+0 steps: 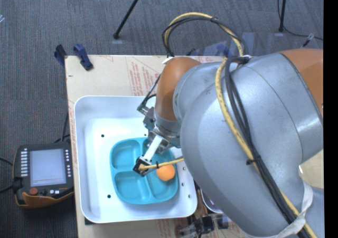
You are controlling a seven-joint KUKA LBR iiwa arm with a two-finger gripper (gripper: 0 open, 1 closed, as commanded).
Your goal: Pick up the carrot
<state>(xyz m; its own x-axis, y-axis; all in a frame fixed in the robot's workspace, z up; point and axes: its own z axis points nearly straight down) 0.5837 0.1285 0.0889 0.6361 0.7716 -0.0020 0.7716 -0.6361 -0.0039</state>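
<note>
A small orange carrot lies in the right part of a blue divided plate, which sits in the left white bin. My gripper hangs over the plate's upper right corner, just above and left of the carrot as the camera sees it. The large grey arm covers most of the gripper. Nothing shows in its grasp, and the carrot rests on the plate.
The arm's bulk hides the right bin and the bench's right side. A teach pendant lies on the floor left of the bench. Blue clamps sit at the bench's far left corner.
</note>
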